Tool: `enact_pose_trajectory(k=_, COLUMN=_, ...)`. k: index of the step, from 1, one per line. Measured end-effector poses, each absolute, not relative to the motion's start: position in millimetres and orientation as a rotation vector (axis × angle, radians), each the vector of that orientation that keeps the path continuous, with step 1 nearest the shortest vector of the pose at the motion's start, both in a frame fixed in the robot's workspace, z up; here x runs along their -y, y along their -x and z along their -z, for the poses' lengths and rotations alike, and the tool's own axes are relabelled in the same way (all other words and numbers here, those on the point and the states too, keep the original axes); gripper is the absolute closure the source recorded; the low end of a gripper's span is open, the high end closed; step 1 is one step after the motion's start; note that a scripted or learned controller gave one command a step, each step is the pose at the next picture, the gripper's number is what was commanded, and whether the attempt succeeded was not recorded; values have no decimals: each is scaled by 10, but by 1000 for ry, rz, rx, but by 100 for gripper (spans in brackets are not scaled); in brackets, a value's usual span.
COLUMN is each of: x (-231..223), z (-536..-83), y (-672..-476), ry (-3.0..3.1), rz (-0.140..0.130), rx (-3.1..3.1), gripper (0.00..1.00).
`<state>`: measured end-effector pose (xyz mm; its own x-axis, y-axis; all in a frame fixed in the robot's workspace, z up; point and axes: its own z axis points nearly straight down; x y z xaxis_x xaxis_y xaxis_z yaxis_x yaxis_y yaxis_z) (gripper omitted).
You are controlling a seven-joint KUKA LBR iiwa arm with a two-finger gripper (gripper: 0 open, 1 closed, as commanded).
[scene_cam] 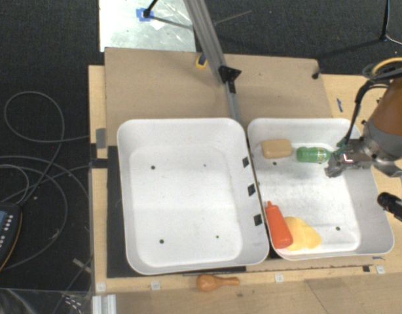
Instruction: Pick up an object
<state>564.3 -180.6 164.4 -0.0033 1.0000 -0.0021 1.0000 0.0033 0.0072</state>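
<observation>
The right bin (368, 195) holds a tan block (277, 148) near its back wall, a green bottle (312, 154) lying just right of the block, an orange-red bottle (277, 225) along its left front, and a yellow lump (303, 233) beside that bottle. My gripper (336, 165) hangs at the bin's right side, just right of the green bottle's end. I see nothing between its fingers.
The left bin (181, 195) lies beside the right one. A brown pear-shaped object (216, 281) rests on the bench in front of the bins. A grey pole (211, 41) slants in from the back. Cables lie on the floor at left.
</observation>
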Motion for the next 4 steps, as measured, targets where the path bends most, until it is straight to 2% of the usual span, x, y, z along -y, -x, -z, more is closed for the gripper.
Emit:
enact_pose_trajectory(k=1, x=1726, z=-2196, y=-5729, ry=-2209, rz=-7, rx=-2223, gripper=100)
enact_pose_trajectory(k=2, x=1729, z=-2455, y=-5742, ry=-2212, rz=-4, rx=-2225, gripper=100)
enact_pose_trajectory(k=3, x=1221, z=-2355, y=-5785, ry=-2211, rz=-3, rx=-2232, gripper=100)
enact_pose_trajectory(k=4, x=714, z=-2433, y=-5704, ry=-2210, rz=-4, rx=-2233, gripper=100)
